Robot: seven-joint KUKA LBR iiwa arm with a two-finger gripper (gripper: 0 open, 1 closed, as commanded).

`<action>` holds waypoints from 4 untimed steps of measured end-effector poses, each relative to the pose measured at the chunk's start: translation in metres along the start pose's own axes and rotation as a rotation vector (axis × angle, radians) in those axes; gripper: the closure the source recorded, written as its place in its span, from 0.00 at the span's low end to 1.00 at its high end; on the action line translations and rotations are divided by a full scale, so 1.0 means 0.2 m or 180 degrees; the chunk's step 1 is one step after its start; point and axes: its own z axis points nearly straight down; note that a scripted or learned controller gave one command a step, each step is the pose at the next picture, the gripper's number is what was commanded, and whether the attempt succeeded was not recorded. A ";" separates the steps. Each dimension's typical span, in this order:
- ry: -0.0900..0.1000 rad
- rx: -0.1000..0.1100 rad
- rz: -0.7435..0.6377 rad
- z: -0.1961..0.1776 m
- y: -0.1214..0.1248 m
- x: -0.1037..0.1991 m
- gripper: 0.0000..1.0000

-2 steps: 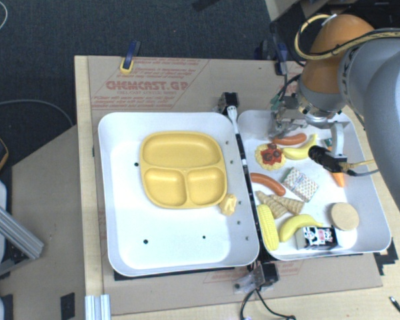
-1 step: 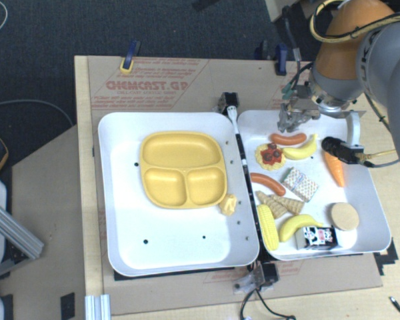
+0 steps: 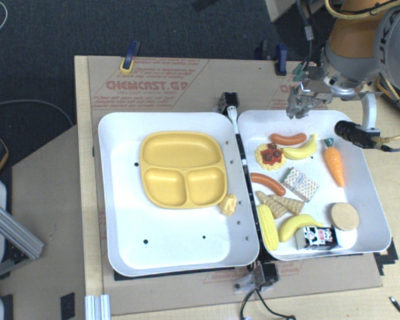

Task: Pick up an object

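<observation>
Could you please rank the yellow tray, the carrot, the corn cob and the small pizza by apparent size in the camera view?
1. yellow tray
2. carrot and corn cob, too alike to separate
3. small pizza

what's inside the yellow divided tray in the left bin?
The yellow divided tray in the left bin shows three bare compartments. A small pale yellow piece lies just outside its lower right corner. What is under the tray is covered.
</observation>
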 end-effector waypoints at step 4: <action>0.0009 0.0040 0.0007 0.02 -0.53 0.10 1.00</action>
